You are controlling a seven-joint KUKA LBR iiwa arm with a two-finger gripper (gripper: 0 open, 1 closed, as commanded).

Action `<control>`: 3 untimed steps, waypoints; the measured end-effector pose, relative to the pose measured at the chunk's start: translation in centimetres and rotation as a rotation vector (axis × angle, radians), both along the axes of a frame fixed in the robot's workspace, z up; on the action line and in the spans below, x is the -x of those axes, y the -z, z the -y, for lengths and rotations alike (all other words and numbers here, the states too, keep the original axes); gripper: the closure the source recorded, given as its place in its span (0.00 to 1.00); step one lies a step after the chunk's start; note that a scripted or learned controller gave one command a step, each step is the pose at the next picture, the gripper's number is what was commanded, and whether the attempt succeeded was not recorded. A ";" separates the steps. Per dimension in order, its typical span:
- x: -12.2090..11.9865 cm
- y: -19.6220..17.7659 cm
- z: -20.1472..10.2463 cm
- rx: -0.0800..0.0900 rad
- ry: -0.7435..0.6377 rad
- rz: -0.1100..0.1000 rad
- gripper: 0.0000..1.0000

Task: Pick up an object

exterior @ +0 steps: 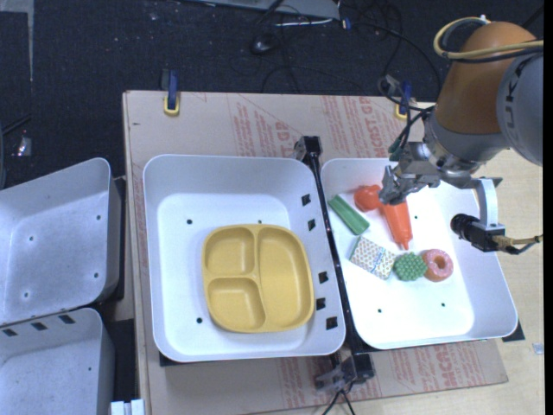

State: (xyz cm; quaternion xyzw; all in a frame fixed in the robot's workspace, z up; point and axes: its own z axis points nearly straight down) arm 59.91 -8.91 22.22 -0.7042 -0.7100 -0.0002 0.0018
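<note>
Here the arm (488, 80), grey with its orange band, is seen reaching in over the right bin (484, 314), and the jaws (396, 195) are set low over the upper left part of that bin. Whether the jaws stand wide or narrow cannot be told, since the tips are lost against the things below them. Directly under the jaws an orange carrot-shaped toy (399, 223) is found, its top touching or hidden by the tips and its body running down and away from them; that it is held cannot be confirmed. Just to the left of the jaws a red rounded piece (367, 198) is seen, and further left and slightly below, a green block (348, 214) lies at a slant. Below the jaws, past the carrot, a small patterned packet (372, 257) is laid, with a green knobbly ball (409, 267) beside it and a pink ring-shaped piece (438, 265) touching that ball. Well to the left of the jaws, in the left bin (173, 188), a yellow divided plate (257, 277) is placed. Both bins are borne by the counter (233, 119).
</note>
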 end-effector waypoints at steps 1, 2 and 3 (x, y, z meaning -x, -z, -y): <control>0.7 0.7 -4.7 0.001 0.001 -0.001 1.00; 1.8 -0.8 -10.0 0.000 0.000 0.002 1.00; 2.4 0.1 -15.0 0.001 0.000 0.000 1.00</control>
